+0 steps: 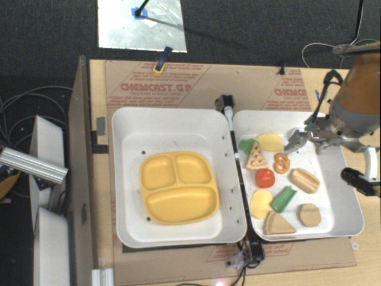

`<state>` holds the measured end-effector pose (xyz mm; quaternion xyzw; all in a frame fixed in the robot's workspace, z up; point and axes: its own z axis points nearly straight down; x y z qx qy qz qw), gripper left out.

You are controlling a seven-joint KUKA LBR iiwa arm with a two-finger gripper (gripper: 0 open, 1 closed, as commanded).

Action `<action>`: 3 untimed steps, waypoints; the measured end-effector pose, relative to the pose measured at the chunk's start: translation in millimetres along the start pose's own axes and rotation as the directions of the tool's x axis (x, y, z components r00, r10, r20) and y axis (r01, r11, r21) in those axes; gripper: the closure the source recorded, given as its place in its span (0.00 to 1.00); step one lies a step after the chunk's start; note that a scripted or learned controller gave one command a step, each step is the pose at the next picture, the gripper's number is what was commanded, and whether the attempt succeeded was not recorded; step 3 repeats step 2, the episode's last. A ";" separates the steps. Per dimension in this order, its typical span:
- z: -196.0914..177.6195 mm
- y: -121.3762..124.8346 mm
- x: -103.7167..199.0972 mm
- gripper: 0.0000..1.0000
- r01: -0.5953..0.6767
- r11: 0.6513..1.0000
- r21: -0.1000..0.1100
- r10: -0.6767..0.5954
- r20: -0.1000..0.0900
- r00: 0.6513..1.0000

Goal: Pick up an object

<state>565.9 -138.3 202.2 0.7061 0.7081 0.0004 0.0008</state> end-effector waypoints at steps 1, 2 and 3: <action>122.7 -32.9 49.5 0.00 0.004 1.000 0.003 -0.004 -0.003 1.000; 107.2 -30.7 46.5 1.00 0.000 1.000 -0.002 0.000 -0.001 1.000; 107.2 -30.7 46.5 1.00 0.000 1.000 -0.002 0.000 -0.001 1.000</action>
